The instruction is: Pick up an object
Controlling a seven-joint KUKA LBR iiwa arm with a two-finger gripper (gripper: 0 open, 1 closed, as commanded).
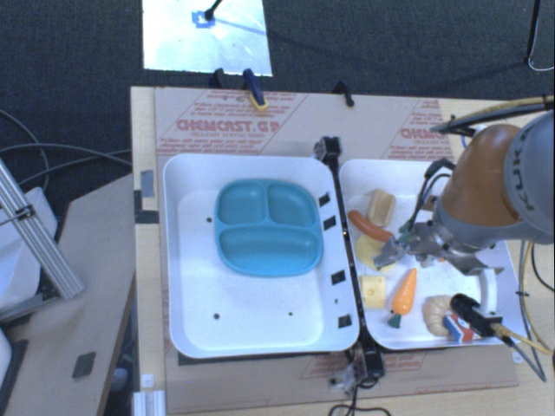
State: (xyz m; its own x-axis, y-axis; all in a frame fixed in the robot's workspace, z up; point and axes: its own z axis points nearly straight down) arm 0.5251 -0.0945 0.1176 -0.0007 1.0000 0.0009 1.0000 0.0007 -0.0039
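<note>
Yellow chunk (366,250) lies in the right bin (408,168), near its left wall. The gripper (392,251) hangs just beside the chunk on its right; whether it touches the chunk, and how wide it stands, I cannot tell. A sausage (371,227) lies just behind the chunk, with a bread piece (380,206) beyond it. Nearer the camera sit a cheese cube (374,290), a carrot (404,291) and a pale pastry (435,312). The arm (486,189) reaches over the bin from the right. In the left bin (199,319) rests a blue divided plate (267,229).
</note>
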